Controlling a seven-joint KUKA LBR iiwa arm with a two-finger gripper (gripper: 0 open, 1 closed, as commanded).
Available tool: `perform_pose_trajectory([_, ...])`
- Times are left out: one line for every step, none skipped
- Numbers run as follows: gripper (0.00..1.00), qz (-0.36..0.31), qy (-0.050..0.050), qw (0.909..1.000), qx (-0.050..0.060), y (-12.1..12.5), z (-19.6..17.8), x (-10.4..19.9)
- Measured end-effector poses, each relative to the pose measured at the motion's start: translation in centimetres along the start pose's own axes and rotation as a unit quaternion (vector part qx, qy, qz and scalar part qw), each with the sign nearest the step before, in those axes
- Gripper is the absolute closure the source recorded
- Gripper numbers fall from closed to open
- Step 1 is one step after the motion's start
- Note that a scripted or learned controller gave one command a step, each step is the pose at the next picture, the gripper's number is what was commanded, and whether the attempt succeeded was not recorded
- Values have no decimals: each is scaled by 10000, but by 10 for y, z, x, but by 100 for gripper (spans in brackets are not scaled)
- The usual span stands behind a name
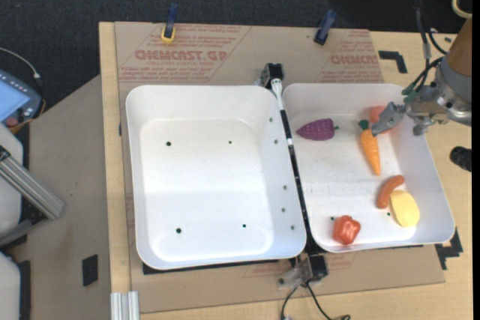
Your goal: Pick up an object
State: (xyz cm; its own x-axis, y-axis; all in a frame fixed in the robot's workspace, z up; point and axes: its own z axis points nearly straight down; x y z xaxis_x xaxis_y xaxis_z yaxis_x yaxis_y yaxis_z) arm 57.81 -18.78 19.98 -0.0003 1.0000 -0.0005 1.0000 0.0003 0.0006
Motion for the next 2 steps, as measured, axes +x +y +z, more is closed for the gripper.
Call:
perform_pose_trajectory([0, -21, 5, 10000, 8, 34, 94, 36])
perform_pose_trajectory([0, 3, 6, 10000, 15, 22, 116, 40])
